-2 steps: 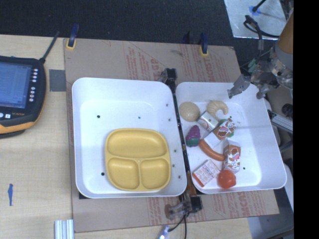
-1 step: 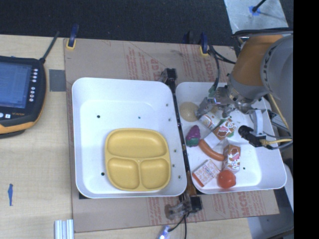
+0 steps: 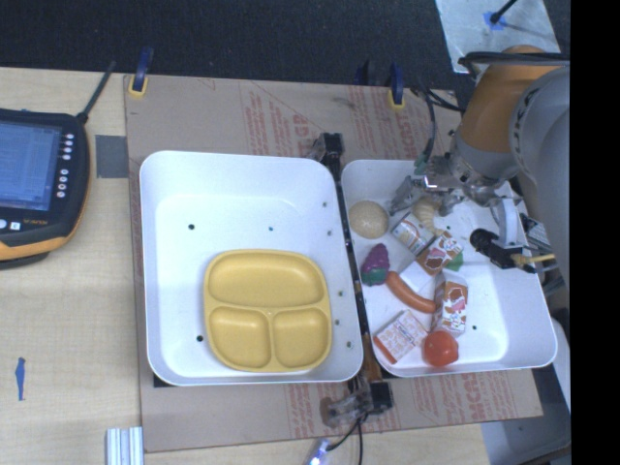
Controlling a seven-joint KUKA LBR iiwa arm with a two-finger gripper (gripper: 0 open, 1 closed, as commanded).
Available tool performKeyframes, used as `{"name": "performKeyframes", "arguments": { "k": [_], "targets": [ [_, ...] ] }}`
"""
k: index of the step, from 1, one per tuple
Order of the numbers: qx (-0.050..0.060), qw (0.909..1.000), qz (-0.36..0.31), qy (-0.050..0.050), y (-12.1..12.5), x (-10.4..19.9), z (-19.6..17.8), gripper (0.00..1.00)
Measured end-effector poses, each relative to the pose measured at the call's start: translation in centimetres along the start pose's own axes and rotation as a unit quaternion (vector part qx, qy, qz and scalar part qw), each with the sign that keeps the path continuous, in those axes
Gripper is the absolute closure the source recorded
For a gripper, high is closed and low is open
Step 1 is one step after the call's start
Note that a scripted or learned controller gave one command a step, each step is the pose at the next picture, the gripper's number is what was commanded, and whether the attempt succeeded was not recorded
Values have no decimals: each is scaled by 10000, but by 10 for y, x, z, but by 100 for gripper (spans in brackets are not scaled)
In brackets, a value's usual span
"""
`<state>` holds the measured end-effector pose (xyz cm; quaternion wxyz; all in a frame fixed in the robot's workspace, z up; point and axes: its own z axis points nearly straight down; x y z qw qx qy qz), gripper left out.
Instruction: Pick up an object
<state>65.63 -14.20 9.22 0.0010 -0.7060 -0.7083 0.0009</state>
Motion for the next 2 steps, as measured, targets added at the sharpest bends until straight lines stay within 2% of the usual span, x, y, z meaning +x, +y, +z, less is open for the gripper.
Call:
{"name": "performKeyframes", "arguments": {
  "k": [1,2],
  "targets": [
    [20,10000,-12,1,0,0,-10,100],
    [0,10000,-7,3,-51,52,-100,100]
  ]
}}
